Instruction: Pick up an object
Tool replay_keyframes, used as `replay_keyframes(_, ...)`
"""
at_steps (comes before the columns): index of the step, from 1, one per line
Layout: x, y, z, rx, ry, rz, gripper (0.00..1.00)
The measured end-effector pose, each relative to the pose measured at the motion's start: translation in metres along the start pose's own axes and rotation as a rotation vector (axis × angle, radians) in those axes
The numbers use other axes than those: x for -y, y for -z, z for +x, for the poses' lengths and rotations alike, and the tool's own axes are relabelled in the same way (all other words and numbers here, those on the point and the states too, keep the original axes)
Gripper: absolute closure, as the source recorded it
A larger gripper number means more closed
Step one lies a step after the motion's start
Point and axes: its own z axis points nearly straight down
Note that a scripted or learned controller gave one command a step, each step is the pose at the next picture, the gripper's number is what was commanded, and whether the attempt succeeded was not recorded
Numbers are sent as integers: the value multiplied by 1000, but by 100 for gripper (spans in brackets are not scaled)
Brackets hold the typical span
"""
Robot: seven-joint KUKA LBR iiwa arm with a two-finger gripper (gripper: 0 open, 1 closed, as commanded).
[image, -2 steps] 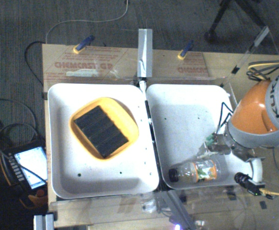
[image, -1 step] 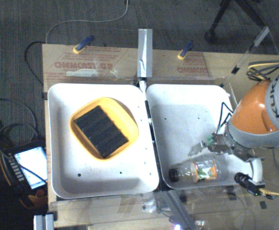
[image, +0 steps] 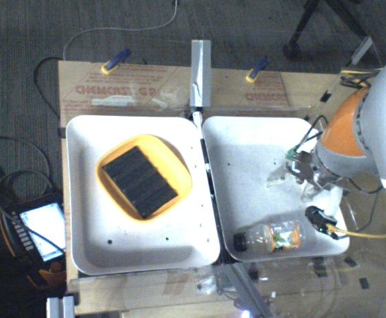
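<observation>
camera view: gripper (image: 298, 171) over right bin (image: 246, 134), finger state unclear; bottle (image: 270, 236) along near rim.

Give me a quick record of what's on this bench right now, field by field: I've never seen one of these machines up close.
left bin: holds a yellow dish with a dark ridged block lying in it
right bin: holds a plastic bottle lying on its side along the near wall, dark cap pointing left
arm: grey with an orange band, reaching in from the right over the right bin
gripper: low over the right bin's right part, apart from the bottle
jaws: too unclear to tell if open or shut
bench back edge: two clamps with blue handles
</observation>
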Motion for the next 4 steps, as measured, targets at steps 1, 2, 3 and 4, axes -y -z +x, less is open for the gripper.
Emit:
replay_keyframes(1,46,108,-40,10,158,10,0)
replay_keyframes(2,89,3,46,6,308,7,0)
replay_keyframes(3,58,9,-18,8,228,12,0)
replay_keyframes(4,61,38,-19,4,709,11,0)
